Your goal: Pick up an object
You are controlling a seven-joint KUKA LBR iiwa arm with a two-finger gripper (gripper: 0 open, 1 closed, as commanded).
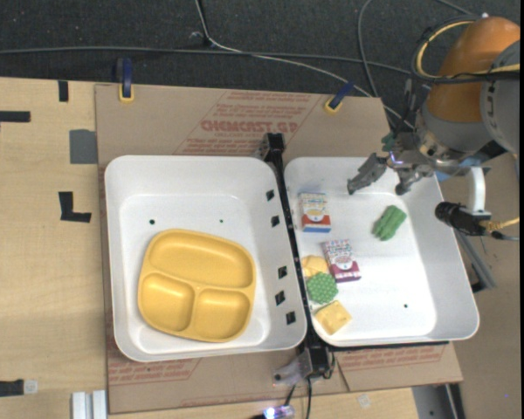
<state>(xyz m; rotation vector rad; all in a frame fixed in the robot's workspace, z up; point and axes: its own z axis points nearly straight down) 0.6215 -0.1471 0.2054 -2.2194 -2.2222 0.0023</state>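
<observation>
Everything here is placed against the green object (pixel 389 222) in the right bin (pixel 445 308), since it lies closest to the gripper and is the likeliest target. Nearest the camera, well toward the front-left of it, a yellow wedge (pixel 333 319) sits at the bin's front, with a green round piece (pixel 320 287) just behind that. A small pink-and-white packet (pixel 341 259) lies to the left of the green object and a little nearer, and a white carton with a red and blue label (pixel 314 212) lies further left, level with it. Far off to the left, in the other bin (pixel 122 182), rests a yellow divided tray (pixel 196 284). Just behind the green object hangs the gripper (pixel 388 178), fingers spread wide with nothing between them (apparently raised above the bin floor). The task looks to be at the approach stage: nothing is grasped yet. Next, I judge, the gripper must shift forward over the green object, descend around it, and close.
</observation>
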